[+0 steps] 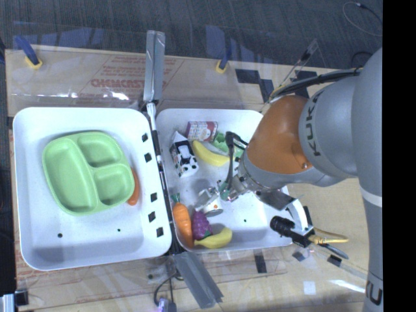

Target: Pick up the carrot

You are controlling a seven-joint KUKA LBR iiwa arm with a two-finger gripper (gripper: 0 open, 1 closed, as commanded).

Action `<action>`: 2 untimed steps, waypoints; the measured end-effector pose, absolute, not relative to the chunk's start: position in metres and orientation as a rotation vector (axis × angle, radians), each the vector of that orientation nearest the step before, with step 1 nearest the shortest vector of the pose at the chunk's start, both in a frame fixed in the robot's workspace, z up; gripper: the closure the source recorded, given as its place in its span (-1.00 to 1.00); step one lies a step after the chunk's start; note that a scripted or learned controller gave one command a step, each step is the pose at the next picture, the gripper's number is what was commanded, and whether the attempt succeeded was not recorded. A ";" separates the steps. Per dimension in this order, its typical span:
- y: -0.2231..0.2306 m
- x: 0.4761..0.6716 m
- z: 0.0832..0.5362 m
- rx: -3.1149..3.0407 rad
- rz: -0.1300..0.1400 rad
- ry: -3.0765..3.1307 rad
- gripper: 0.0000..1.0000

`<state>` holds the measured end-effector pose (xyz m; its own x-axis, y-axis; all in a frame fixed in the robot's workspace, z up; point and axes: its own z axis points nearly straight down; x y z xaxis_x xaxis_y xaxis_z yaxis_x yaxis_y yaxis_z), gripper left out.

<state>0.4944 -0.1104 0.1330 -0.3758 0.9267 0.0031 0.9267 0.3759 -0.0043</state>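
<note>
Gripper (pixel 212 200) hangs low inside the right bin (pixel 260 117), near that bin's middle, reached in under the grey arm (pixel 338 129) with its orange band (pixel 279 145). Whether it is spread or pressed together cannot be told, since the metal parts at its tip blur against the white floor of the bin, and nothing can be made out between them. The carrot (pixel 182 222) lies in the same right bin, against its wall nearest the left bin (pixel 26 194), towards the bin's near corner; it sits just beside the gripper, a little nearer the camera and towards the left bin, apart from the tip as far as can be seen. Touching the carrot on its far-from-wall side is a purple toy (pixel 201 225), and a yellow banana-like piece (pixel 218 238) lies just past that. Further up the right bin are a black-and-white cow figure (pixel 184 158), a second yellow banana (pixel 209 154) and a red carton (pixel 201 131) near the bin's far wall. Over in the left bin rests a green divided plate (pixel 86 171), with a slim orange item (pixel 134 188) touching the plate's edge on the side facing the right bin.
</note>
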 end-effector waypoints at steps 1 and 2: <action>-0.027 0.478 0.189 -1.627 0.003 -2.684 -1.00; -0.125 0.477 0.146 -1.515 0.003 -2.746 -1.00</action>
<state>0.4767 -0.1247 0.1463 -0.5332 0.8460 0.0041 0.8460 0.5332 -0.0044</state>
